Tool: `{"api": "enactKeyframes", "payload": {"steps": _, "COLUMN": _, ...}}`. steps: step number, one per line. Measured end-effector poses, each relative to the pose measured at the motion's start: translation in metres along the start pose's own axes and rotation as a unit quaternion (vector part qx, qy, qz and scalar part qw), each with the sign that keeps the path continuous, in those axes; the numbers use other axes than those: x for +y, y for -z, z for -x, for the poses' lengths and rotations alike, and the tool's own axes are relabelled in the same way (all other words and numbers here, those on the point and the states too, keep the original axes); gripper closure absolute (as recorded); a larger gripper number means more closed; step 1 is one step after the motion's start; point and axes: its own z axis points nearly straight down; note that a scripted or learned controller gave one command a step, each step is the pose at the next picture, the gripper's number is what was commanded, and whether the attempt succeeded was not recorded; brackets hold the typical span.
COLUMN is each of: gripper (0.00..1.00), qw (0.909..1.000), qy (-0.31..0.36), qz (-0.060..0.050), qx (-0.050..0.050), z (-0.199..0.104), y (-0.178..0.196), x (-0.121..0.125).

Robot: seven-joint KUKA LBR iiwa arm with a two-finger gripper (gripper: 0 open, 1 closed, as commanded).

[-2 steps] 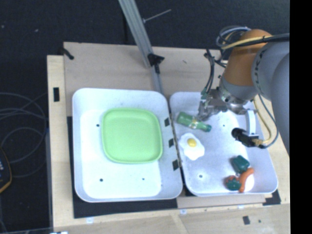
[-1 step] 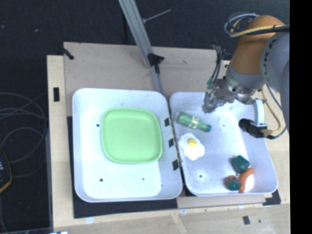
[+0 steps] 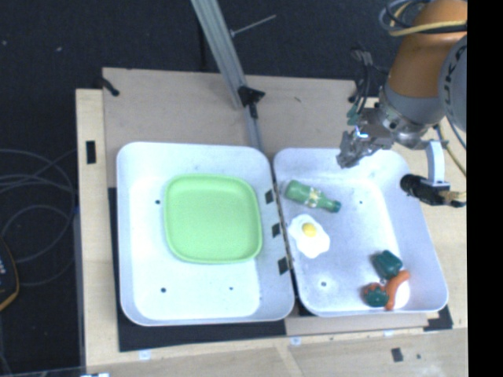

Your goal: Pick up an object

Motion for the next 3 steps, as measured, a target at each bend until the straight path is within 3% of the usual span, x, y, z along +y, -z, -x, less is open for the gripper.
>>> {"api": "enactKeyframes", "payload": {"steps": 3, "gripper": 1.00, "qw": 1.0000, "qy": 0.002, "qz": -0.003, "qx": 0.000, "z": -0.142, "y": -0.025, "x": -0.013}}
